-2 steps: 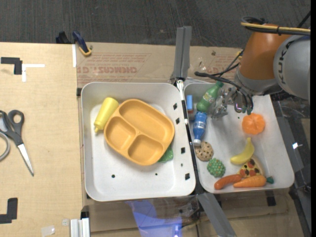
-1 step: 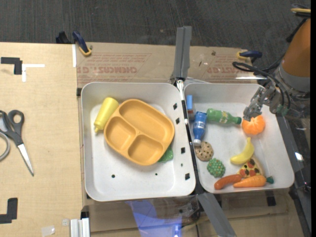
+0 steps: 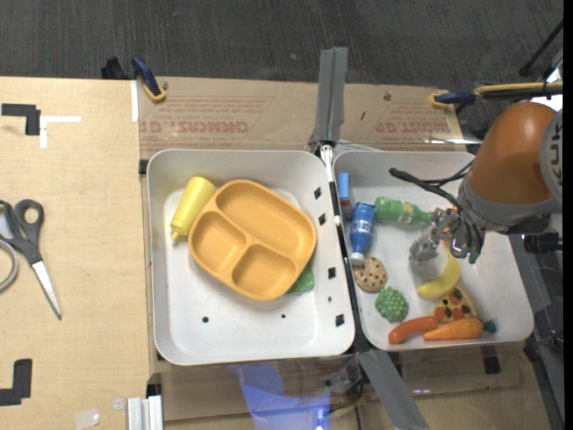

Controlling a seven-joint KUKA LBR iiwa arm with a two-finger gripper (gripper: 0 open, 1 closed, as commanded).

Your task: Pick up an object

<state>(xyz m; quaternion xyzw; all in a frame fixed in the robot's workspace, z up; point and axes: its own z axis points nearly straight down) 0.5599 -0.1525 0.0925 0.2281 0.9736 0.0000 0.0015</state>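
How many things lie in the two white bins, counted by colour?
Yellow or orange-yellow: 3, the bottle, the tray, the banana
Green: 3, the bottle, the ball, a piece under the tray
Blue: 1, the can
Brown: 1, the cookie
Orange: 2, the carrots
Total: 10

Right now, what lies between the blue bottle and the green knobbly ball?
In the camera view, a speckled cookie lies between the blue bottle and the green knobbly ball.

**Arm lowered from the right**

The grey arm [image 3: 519,164] enters from the right, its orange band uppermost, wrist bent downward. The gripper [image 3: 439,240] hangs low, angled toward the left, its metal parts bunched below the wrist.
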